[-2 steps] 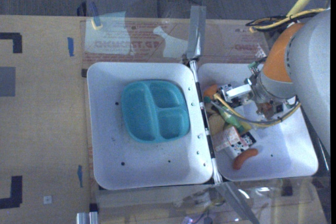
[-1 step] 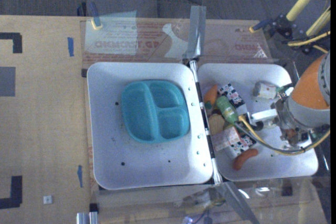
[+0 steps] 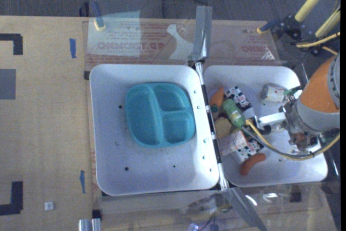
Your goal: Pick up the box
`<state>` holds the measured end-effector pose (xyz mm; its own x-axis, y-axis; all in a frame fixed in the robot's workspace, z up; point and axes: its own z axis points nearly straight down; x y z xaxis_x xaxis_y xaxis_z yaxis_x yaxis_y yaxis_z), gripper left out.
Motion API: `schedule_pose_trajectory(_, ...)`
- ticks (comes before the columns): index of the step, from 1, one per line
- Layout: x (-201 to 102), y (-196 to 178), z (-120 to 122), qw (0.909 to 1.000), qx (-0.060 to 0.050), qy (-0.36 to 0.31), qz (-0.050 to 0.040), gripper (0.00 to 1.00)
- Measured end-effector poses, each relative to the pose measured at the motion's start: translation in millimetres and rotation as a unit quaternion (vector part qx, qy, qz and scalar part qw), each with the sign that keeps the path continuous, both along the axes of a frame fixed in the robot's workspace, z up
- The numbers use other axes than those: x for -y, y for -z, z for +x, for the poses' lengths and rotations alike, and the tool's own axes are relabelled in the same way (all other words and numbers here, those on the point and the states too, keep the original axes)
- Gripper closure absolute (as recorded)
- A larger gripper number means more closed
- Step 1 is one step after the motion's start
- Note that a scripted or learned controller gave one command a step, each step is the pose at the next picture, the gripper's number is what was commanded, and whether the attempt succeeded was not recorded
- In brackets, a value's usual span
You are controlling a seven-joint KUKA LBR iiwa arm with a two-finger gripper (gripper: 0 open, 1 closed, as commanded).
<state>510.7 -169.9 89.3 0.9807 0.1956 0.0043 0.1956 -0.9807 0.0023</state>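
A small pinkish box (image 3: 237,143) lies in the right bin (image 3: 303,170), near its left wall. A second small box (image 3: 238,98), black and white, lies further back in the same bin. My gripper (image 3: 295,135) hangs over the right half of that bin, under the grey wrist and orange band (image 3: 320,96). It is well to the right of both boxes and touches neither. Nothing shows in its grasp.
Around the boxes lie a green bottle (image 3: 233,111), an orange piece (image 3: 217,97), a round brown piece (image 3: 223,127), a red sausage (image 3: 252,164) and a white object (image 3: 273,93). A yellow cable (image 3: 258,138) loops from the wrist. A teal divided plate (image 3: 160,114) sits in the left bin (image 3: 108,159).
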Motion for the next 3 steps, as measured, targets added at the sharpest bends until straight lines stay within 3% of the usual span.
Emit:
schedule_pose_trajectory(1,45.4,-5.5,-28.0,0.9989,-0.002,-0.045,0.0089,0.00)
schedule_pose_trajectory(2,48.4,-13.7,-29.8,0.9990,-0.004,-0.044,0.0052,1.00)
schedule_pose_trajectory(3,52.0,-105.4,92.0,1.0000,-0.003,-0.004,0.0011,1.00)
